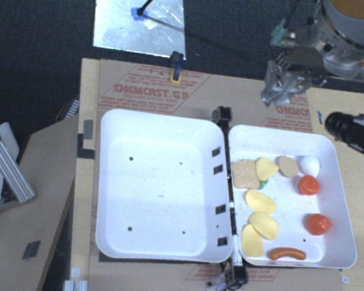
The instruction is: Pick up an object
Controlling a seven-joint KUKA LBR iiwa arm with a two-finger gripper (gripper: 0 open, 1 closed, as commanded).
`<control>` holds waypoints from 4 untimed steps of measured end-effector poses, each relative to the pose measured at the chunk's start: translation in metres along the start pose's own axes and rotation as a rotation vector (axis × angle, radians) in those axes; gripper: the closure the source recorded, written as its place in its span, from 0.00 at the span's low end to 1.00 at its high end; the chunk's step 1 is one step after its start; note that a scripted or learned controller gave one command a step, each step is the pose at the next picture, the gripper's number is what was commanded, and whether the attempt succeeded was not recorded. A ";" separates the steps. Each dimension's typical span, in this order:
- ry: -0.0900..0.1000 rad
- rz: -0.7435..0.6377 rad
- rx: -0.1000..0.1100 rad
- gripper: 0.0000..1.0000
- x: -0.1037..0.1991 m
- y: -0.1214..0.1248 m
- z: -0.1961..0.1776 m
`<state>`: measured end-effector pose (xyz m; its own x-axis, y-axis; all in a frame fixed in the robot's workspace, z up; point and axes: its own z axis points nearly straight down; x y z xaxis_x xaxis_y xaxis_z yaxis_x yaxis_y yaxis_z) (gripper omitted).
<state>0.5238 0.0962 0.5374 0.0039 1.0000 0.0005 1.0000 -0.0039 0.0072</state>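
- Reaching in from the upper right: grey arm (pixel 354 27) with an orange band at the very top edge, wrist pointing down toward the bench.
- Hanging above the brown cardboard sheet (pixel 149 85), beyond the far rim of the right bin (pixel 341 212): gripper (pixel 280 96), well clear of everything in that bin.
- Nothing visible between its metal fingertips; released or clenched, impossible to tell from this angle.
- Lying in the right bin, all loose on its floor:
  - a square slice of toast (pixel 245 172) near the divider;
  - beside it a pale yellow chip (pixel 267 168), touching or overlapping the toast's edge;
  - a small tan round piece (pixel 288 165) next to a white egg (pixel 309 165) near the far rim;
  - two red tomatoes, one (pixel 309 185) just under the egg, the other (pixel 317 224) further toward the near side;
  - three more yellow chips in a column at the left, (pixel 260 201), (pixel 264 225) and (pixel 252 241), the last two overlapping;
  - a reddish-brown sausage (pixel 287 253) close to the near rim.
- Sitting to the left, edge to edge with the right one: left bin (pixel 113 167), white, joined by black clips along the shared rim.
- Resting on the dark floor beyond the bench: shiny metal plate (pixel 120 22).
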 end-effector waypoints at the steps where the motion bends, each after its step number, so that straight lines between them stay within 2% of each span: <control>1: -0.003 -0.009 0.019 1.00 0.035 -0.011 0.169; 2: 0.005 -0.009 -0.007 1.00 0.034 -0.032 0.043; 3: -0.001 -0.013 0.012 1.00 0.106 -0.040 0.164; 4: 0.005 -0.008 -0.005 1.00 0.103 -0.027 0.054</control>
<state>0.4971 0.1990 0.4835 -0.0046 1.0000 0.0051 0.9999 0.0045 0.0119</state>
